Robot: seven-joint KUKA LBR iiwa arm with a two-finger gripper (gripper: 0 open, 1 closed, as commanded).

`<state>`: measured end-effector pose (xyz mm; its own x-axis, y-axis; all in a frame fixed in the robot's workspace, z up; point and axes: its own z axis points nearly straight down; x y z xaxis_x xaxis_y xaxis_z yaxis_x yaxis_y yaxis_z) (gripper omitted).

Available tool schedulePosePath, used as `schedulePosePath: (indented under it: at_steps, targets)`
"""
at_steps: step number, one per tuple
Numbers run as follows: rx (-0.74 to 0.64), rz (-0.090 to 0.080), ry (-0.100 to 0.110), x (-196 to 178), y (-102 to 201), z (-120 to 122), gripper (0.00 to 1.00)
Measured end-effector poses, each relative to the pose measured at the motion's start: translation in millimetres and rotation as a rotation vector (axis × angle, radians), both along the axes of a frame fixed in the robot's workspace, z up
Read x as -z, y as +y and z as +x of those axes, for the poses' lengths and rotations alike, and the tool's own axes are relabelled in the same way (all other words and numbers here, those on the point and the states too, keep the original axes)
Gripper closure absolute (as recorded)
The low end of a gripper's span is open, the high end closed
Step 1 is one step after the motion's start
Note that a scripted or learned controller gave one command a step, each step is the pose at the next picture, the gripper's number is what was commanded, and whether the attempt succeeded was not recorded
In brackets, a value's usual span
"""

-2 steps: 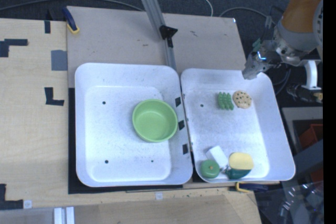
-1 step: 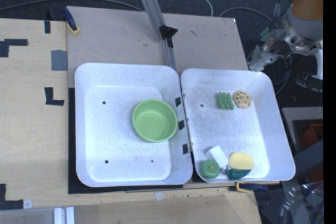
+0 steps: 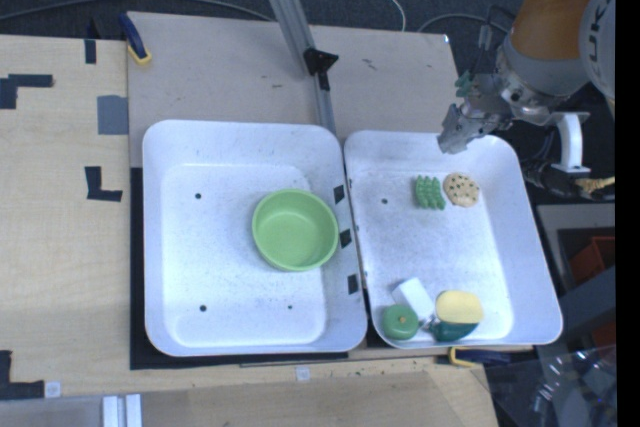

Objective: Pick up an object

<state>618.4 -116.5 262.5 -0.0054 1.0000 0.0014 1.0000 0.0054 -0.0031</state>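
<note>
I am looking down on two white bins sitting side by side. The gripper (image 3: 455,139) is hovering over the far edge of the right bin (image 3: 500,245), and I cannot tell whether it is spread or pressed together. Just near of it, a green ridged piece (image 3: 429,192) and a round speckled cookie (image 3: 461,189) are lying side by side, with bare floor around them. Crowding the near wall are a green round toy (image 3: 400,322), a white block (image 3: 413,296) and a yellow piece (image 3: 459,306) on a dark green one (image 3: 455,330). A green bowl (image 3: 294,230) is sitting in the left bin (image 3: 180,215), open floor surrounding it. I am seeing part of a letter on the arm (image 3: 560,25), not enough to read.
</note>
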Motion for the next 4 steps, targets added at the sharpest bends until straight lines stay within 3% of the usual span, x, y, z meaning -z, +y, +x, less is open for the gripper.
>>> schedulePosePath:
  at_steps: [3,4]
  targets:
    - [-0.002,0.001,0.0,3,163,-49,1.0]
    - [-0.001,-0.001,0.002,23,209,-71,1.0]
